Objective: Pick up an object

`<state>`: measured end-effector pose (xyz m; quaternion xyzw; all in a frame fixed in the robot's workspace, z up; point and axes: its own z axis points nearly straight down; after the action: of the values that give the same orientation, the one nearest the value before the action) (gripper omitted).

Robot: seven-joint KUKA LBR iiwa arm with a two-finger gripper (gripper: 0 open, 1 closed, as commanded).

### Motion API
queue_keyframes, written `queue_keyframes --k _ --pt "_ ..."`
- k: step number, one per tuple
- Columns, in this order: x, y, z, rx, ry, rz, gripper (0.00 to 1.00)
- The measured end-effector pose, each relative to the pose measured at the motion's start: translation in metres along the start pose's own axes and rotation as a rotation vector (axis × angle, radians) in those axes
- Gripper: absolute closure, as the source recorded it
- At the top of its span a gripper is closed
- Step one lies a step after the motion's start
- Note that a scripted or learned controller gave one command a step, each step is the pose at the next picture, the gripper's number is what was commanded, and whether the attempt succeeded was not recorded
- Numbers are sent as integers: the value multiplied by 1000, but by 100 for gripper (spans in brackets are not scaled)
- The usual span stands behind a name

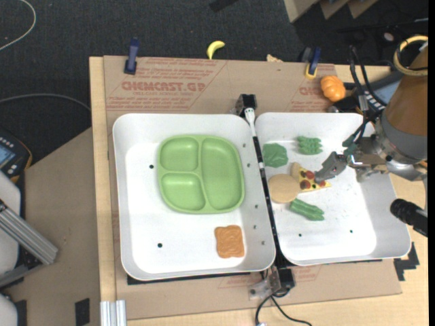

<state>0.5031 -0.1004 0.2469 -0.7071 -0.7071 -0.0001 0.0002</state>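
The right bin (353, 233) holds several toy foods. A pizza slice (307, 178) lies near its middle, a tan round piece (282, 188) sits just left of it, and a dark green piece (307, 210) lies below. Toward the back are a green leafy piece (274, 155) and a smaller green piece (309, 145). My gripper (331, 166) reaches in from the right and hangs low over the bin, its tip right beside the pizza slice's right end. I cannot see anything held in it.
The left bin (136, 202) holds a green divided plate (201, 173) and an orange waffle-like piece (230, 241) near its front. A small orange toy (332, 87) and a yellow banana (215, 47) lie on the cardboard behind the bins. Clamps sit along the bench's back edge.
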Motion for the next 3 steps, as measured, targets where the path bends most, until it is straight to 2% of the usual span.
queue_keyframes --k 1,2,3 --pt "-7 34 125 8 1 0 0" --pt "-21 92 165 -3 -2 -2 0" --pt "35 45 56 -8 1 -6 0"
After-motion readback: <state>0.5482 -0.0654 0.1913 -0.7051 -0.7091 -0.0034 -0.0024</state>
